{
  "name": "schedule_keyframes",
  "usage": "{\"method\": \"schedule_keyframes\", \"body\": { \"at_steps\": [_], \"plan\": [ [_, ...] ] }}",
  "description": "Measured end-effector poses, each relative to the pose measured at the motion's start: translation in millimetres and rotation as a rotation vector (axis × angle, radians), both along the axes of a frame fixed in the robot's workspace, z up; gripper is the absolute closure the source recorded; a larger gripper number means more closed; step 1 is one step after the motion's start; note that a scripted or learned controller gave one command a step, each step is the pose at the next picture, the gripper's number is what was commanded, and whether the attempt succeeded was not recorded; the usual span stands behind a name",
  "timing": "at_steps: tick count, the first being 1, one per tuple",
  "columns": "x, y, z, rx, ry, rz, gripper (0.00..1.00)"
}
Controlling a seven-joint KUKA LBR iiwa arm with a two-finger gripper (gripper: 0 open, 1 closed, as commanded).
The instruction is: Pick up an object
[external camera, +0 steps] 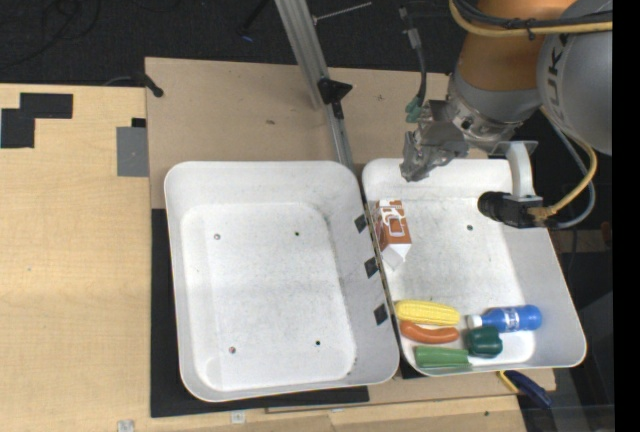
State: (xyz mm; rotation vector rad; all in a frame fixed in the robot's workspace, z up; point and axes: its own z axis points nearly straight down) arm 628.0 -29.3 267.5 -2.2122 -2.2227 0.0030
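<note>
My gripper [415, 168] hangs over the far left corner of the right bin [470, 265], with nothing seen between its fingers. Below it, an orange and white carton [391, 230] leans against the right bin's left wall. Along the near wall lie a yellow corn cob [427, 311], an orange sausage-like piece [430, 331], a green oblong piece [441, 356], a dark green round thing [484, 343] and a blue and white bottle [508, 319]. All of these lie well clear of the gripper.
The left bin [265, 275] sits beside the right bin, sharing a divider with black clips [368, 266]. A slanted metal rail [300, 30] rises behind the bins. Wooden bench surface [70, 220] extends to the left.
</note>
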Motion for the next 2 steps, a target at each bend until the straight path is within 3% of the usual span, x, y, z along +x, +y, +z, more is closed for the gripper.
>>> {"method": "schedule_keyframes", "body": {
  "at_steps": [2],
  "plan": [
    [-26,87,-24,-0.001,0.002,-0.001,1.0]
  ]
}}
